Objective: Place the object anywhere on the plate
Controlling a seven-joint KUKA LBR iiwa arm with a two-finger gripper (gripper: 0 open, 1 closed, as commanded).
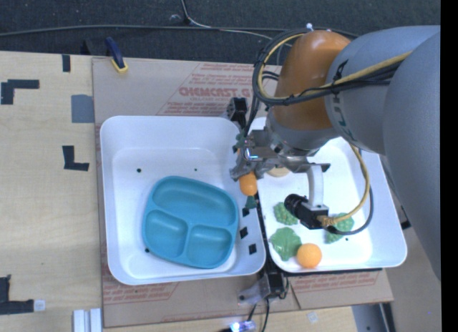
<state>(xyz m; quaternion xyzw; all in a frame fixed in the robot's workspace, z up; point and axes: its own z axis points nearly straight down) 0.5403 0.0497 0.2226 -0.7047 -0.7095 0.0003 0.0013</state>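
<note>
one small orange ball (pixel 247 184), judged light, smooth and roll-prone, sits pinched across its middle in the gripper (pixel 247 180), over the bins' shared edge.

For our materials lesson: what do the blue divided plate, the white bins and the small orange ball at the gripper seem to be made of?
The blue divided plate: probably moulded plastic, smooth, softly glossy, with rounded compartments. The white bins: likely thin plastic, matte, with rounded corners. The small orange ball at the gripper: uniform colour suggests plastic or rubber; too small to tell.

Blue plate (pixel 190 222); white bins (pixel 114 180); orange balls (pixel 309 255); green pieces (pixel 285 242); grey arm (pixel 401 87).
</note>
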